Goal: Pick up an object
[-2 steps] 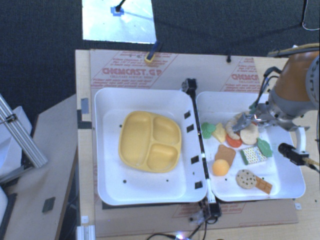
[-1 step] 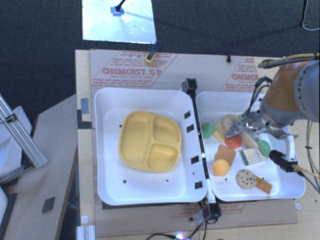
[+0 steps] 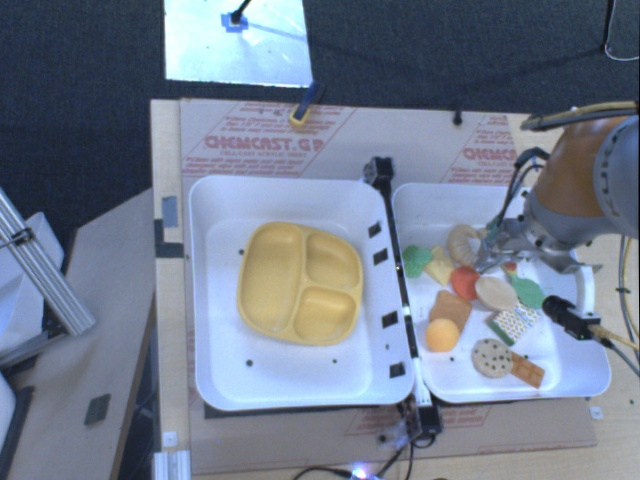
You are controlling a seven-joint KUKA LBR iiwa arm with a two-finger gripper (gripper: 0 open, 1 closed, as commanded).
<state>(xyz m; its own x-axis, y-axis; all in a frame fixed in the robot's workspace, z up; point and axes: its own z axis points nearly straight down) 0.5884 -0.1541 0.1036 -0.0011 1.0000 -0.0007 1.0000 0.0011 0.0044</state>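
- The arm (image 3: 590,183) is reaching in from the right, its orange band showing above the wrist, and the gripper (image 3: 487,258) is hanging low over the right bin (image 3: 590,368), in the far part of the toy pile.
- I cannot tell how the gripper is set from here; its tip is blurring into the clutter.
- Just beside the tip, a red round piece (image 3: 463,283) is lying next to a cream oval piece (image 3: 495,292), with a pale round item (image 3: 462,240) just beyond them.
- An orange ball (image 3: 441,335) is sitting nearer, touching a tan block (image 3: 452,309); a round cookie (image 3: 491,357) is lying to its right.
- A green piece (image 3: 416,261) is resting by the bin's left wall.
- In the left bin (image 3: 215,368), a yellow divided tray (image 3: 300,281) is lying flat, well apart from the gripper.
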